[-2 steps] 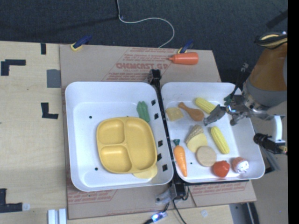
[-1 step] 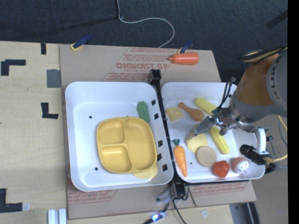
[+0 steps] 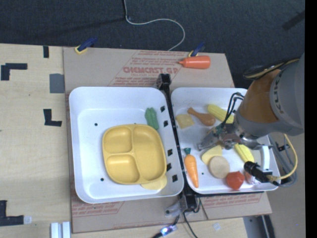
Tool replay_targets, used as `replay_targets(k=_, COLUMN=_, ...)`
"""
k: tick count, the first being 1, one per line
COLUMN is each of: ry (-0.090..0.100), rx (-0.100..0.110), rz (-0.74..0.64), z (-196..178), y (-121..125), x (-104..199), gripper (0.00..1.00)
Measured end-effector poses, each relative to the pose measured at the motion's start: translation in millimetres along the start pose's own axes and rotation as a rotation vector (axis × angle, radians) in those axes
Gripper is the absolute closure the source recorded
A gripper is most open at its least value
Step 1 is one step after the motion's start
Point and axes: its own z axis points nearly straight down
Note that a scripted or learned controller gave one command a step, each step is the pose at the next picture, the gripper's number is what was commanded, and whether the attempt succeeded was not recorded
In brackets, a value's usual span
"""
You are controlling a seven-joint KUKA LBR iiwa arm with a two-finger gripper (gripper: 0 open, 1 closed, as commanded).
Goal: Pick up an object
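Probably light, hard plastic: the carrot [image 3: 191,169] lies along the right bin's [image 3: 208,92] left wall, smooth and tapered, best pinched across its thick upper half. Whether the end effector [image 3: 210,142] is apart or together, I cannot tell.

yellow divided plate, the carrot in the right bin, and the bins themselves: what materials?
Yellow divided plate: likely moulded plastic, matte, uniform colour, rounded compartment ridges.
Carrot: looks like toy plastic or rubber, even orange with a slight sheen.
Left bin and right bin: probably thin formed plastic, smooth white, rounded corners.
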Motion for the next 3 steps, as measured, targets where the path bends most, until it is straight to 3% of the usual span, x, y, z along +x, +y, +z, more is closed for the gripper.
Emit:
replay_targets(k=1, ry=-0.002, rx=0.002, rz=0.000, z=-9, y=0, x=-1, gripper=1.00)
replay_targets(k=3, ry=-0.003, rx=-0.003, rz=0.000, z=-107, y=4, x=-2, gripper=1.00)
